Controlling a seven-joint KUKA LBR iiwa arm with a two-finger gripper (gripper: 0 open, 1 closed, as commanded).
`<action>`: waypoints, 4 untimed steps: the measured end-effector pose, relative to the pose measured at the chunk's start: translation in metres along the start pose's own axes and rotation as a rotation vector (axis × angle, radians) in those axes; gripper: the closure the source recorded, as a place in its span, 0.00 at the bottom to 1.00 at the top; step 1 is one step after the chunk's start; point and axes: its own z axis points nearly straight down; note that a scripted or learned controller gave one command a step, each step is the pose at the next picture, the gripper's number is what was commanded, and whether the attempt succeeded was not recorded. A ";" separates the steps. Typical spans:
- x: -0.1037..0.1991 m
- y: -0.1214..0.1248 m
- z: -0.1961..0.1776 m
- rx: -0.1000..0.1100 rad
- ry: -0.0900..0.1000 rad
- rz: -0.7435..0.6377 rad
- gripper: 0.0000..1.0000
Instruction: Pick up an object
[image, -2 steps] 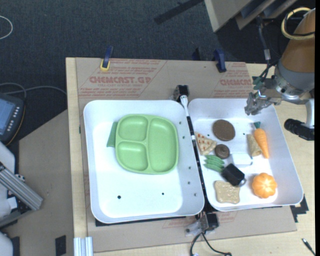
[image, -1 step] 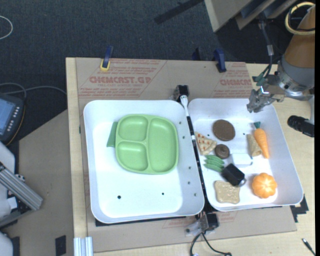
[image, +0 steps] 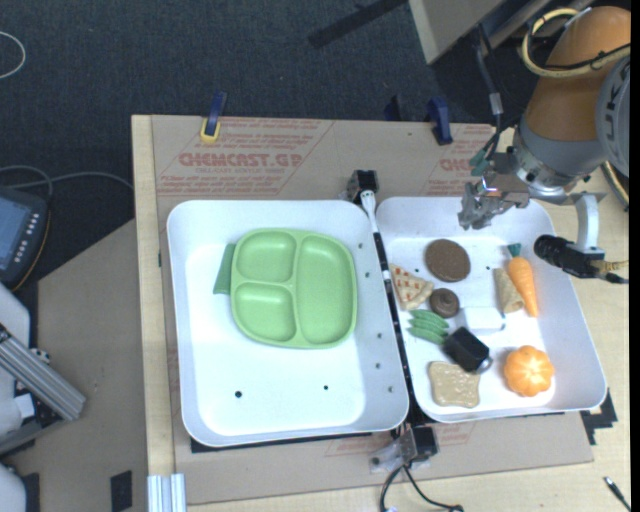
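Dark carpet surrounds a cardboard-topped bench (image: 300, 150) that carries two shallow white bins side by side. At frame left, the left bin (image: 200, 380) holds a green divided plate (image: 295, 288) in its upper half, with bare white floor below it. Right of centre, the right bin (image: 585, 350) holds all the loose items: a brown disc (image: 448, 260), a waffle piece (image: 410, 288), a small dark round piece (image: 444, 302), green beans (image: 432, 326), a black block (image: 466, 349), a toast slice (image: 452, 385), an orange (image: 527, 370) and a carrot (image: 520, 284).

No pick looks done yet. The gripper (image: 482, 212) hangs at the upper edge of the right bin, just above the brown disc, and nothing shows between its fingers. At this slant I cannot tell whether they are spread or closed. So the whole grasp seems left to do: descend, close on something, lift.

For room, the nearest candidate is probably the brown disc, which lies apart from the bin's top rim. The middle cluster of beans, block and small round piece is packed close and sits near the wall shared by the bins, which would crowd the fingers. The orange, in the lower right, has freer space around it, though the bin's sloped rim lies just beside it.
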 end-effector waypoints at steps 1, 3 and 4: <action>0.054 0.001 0.001 0.000 0.000 -0.001 1.00; 0.052 0.009 -0.019 -0.006 -0.003 0.005 1.00; 0.060 0.015 -0.006 -0.002 -0.003 0.005 1.00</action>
